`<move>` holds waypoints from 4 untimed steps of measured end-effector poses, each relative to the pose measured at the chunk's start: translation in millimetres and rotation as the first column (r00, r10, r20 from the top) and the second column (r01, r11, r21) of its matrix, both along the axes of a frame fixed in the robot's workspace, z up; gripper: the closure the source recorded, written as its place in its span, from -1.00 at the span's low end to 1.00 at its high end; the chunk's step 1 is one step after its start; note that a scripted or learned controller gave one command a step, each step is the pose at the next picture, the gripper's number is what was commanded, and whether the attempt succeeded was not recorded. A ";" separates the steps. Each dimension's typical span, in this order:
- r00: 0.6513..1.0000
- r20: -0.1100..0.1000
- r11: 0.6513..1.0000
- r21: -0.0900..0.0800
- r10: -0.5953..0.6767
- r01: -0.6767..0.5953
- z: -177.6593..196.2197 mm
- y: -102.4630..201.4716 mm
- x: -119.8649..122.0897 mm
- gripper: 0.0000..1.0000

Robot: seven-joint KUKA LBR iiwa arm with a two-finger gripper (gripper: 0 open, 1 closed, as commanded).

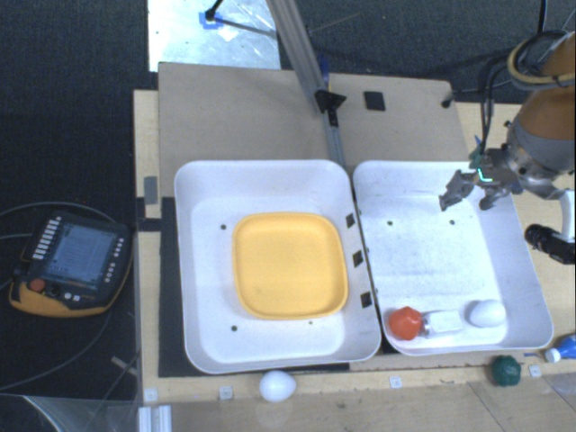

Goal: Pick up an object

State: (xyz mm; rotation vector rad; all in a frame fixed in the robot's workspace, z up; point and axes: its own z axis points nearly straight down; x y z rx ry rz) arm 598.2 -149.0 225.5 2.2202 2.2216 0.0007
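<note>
A yellow square plate (291, 265) lies in the left bin (202, 241). In the right bin (423, 250), along its near edge, sit a red-orange ball (405, 323), a small white oblong piece (443, 322) and a white egg-shaped object (487, 314). My gripper (470, 193) hangs over the right bin's far right corner, well away from those objects. Its two dark fingers are spread apart with nothing between them.
A white egg (277, 386) lies on the bench in front of the left bin. A dark green ball (505, 370) and a blue-capped item (560, 353) sit at the bench's near right. A pendant (70, 267) rests on the floor at left. A metal pole (301, 43) slants in from the top.
</note>
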 end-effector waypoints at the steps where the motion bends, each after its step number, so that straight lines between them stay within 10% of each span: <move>1: 1.000 0.000 1.000 0.000 0.000 0.000 0.0 0.0 0.0 -1.00; 4: 1.000 -0.002 1.000 0.000 0.000 0.000 -135.9 14.2 -1.6 -1.00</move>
